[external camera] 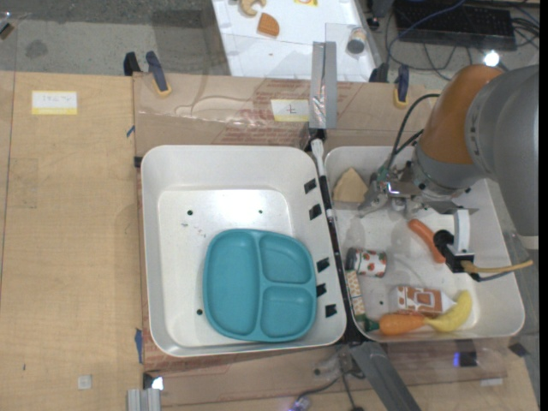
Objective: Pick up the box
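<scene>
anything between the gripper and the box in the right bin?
Nothing visible blocks it. The gripper is at the upper part of the right bin; the box lies flat near the front. Bare bin floor lies between. A carrot and banana crowd its front side, a sausage sits to the right of the path.

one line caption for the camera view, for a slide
Arm's pincer over the right bin holding a small box, banana and carrot; teal tray in left bin.
</scene>
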Motion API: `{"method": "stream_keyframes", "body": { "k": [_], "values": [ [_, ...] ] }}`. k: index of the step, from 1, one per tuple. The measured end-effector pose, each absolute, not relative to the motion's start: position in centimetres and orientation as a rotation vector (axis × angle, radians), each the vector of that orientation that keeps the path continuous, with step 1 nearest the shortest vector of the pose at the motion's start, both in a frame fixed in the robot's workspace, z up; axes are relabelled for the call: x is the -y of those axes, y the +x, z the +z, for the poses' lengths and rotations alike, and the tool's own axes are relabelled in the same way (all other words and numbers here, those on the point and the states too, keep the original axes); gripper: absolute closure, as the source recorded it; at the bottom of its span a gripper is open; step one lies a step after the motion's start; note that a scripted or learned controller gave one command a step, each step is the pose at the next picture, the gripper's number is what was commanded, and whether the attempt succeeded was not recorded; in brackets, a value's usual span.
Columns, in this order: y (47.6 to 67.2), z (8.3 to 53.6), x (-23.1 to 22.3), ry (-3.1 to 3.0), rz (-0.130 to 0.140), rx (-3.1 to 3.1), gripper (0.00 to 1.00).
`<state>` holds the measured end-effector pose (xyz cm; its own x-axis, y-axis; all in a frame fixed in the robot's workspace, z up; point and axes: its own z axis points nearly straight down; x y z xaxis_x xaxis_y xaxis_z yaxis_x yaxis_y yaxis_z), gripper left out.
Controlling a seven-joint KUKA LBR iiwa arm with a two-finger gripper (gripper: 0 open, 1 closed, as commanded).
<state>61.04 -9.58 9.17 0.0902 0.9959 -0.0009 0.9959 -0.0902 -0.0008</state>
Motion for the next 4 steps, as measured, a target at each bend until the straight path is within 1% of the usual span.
{"method": "stream_keyframes", "body": {
  "k": [1, 2, 3, 4],
  "values": [
    [65.9, 14.4, 14.0, 2.110, 0.001, -2.322, 0.00],
    [56.0, 9.2, 13.2, 2.192, 0.001, -2.249, 0.00],
    [65.5, 9.0, 10.8, 2.233, -0.018, -2.223, 0.00],
    [65.6, 10.1, 10.7, 2.229, -0.019, -2.225, 1.00]
  ]
}}
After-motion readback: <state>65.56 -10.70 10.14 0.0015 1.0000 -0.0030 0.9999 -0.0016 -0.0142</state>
